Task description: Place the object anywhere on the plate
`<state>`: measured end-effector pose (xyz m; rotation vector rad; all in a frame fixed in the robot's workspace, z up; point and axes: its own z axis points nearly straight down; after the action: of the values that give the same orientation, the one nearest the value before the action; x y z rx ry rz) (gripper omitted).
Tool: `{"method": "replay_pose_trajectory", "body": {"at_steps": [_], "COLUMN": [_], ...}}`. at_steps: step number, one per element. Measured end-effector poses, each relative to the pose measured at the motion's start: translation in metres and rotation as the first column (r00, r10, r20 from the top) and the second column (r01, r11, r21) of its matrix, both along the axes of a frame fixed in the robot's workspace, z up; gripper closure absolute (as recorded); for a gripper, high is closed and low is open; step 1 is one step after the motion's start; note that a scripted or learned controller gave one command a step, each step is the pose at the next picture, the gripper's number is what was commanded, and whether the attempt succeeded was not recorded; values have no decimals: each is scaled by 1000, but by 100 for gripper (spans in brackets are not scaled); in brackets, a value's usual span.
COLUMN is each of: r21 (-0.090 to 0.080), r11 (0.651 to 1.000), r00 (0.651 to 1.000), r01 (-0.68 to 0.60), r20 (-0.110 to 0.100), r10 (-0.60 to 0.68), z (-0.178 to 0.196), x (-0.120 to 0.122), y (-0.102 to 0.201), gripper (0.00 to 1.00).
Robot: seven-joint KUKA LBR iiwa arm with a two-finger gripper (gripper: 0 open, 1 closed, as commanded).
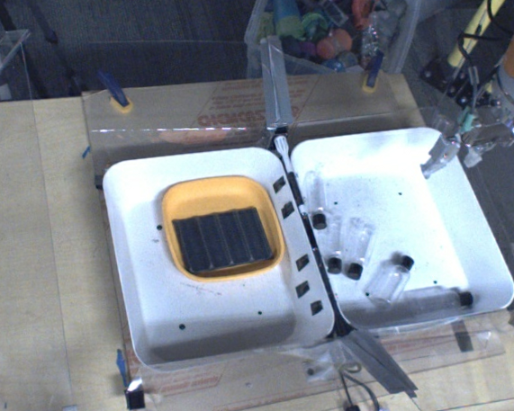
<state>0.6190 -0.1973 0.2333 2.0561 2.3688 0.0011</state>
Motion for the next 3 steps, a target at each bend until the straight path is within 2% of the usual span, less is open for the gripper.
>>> {"method": "replay_pose_trajectory", "body": {"at_steps": [1,2,3], "r21": [-3,1,1], "r11": [956,823,560], "r00": [956,823,560], "r01": [-294,-569,-829], "r20": [2,-3,-2], "r10": [294,569,829], "z": [30,22,-2], "x": [49,49,39], "y": [-24,-24,-25], "gripper": [0,0,0]}}
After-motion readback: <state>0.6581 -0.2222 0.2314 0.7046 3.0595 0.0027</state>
